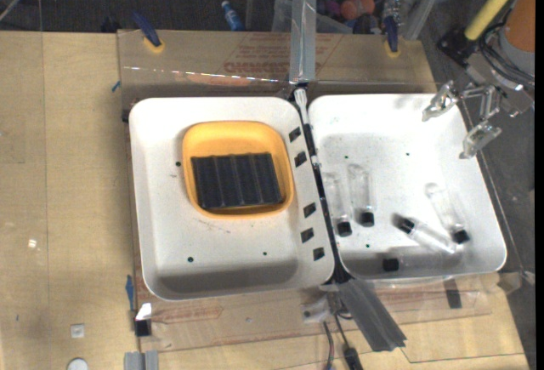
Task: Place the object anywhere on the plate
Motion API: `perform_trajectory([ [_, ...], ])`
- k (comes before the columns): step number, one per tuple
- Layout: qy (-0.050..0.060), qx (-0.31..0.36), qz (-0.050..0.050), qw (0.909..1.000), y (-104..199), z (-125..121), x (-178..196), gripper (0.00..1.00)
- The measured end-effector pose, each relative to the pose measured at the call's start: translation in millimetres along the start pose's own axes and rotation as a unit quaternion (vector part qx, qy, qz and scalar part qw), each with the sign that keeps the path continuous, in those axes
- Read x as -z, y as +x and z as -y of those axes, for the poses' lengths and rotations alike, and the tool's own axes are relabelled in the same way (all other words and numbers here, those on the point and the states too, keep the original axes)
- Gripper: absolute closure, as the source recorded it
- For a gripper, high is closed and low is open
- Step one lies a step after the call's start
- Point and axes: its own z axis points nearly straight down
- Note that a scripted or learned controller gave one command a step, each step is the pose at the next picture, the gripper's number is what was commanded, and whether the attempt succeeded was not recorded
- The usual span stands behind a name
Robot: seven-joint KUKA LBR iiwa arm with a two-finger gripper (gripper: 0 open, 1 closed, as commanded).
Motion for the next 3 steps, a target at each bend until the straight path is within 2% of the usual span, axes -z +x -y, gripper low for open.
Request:
perform_trajectory([
  [1,0.0,0.139,0.0,0.9903,-2.0,-2.7,22.4,0.0],
  [2,-0.002,0.29,0.0,0.957,-0.1,-0.4,24.4,0.0],
  [3,-0.003,0.442,0.0,0.8971,0.3,-0.9,15.7,0.0],
])
